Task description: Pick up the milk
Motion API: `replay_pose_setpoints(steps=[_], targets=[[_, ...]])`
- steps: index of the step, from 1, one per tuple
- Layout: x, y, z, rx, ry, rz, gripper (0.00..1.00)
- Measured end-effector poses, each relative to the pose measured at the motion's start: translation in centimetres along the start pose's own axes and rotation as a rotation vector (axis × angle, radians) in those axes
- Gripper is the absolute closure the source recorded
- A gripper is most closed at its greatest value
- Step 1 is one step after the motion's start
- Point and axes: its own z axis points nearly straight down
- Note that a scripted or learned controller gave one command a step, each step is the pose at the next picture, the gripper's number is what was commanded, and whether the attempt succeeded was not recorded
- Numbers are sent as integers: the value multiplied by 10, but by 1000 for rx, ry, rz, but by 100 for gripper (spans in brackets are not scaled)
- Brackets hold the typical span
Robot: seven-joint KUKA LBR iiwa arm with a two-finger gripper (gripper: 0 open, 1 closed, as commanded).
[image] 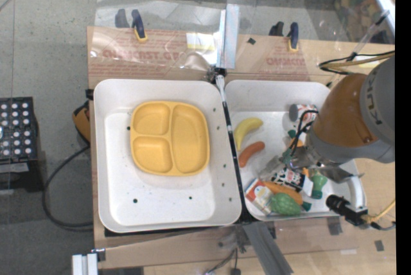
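**Colleague:** So, where are you with the milk?

**Me:** On the approach, by my reading. The arm is over the right bin and the pincer hangs low among the clutter. I take the milk to be the small carton with the black-and-white patches lying just below the pincer, towards the bin's near edge. I can't say whether the two are touching.

**Colleague:** Is the pincer spread or closed?

**Me:** I cannot tell. The wrist and its cables cover that part from this slanted angle. Nothing I see shows the carton pinched, so I count the grasp as not yet made.

**Colleague:** What does the next move need?

**Me:** A clean line onto the carton alone, I think. It is crowded: a green vegetable sits just beyond it from the pincer, and a white and red packet lies beside that, to the left. The banana and an orange sausage-like piece lie to the pincer's left, further off. I would want the pincer centred over the carton and closing across its narrow sides.

**Colleague:** And how does the carton look?

**Me:** Small, boxy, lying tipped rather than standing, partly covered by the tool. The yellow plate in the left bin is well away.
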Motion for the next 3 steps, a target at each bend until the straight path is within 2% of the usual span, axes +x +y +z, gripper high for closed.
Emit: replay_pose_setpoints(steps=[1, 2, 3], targets=[[-1, 2, -11, -6, -2, 2, 100], [-1, 1, -10, -4, -1, 2, 0], [-45, -23, 0, -1, 1, -221, 0]])
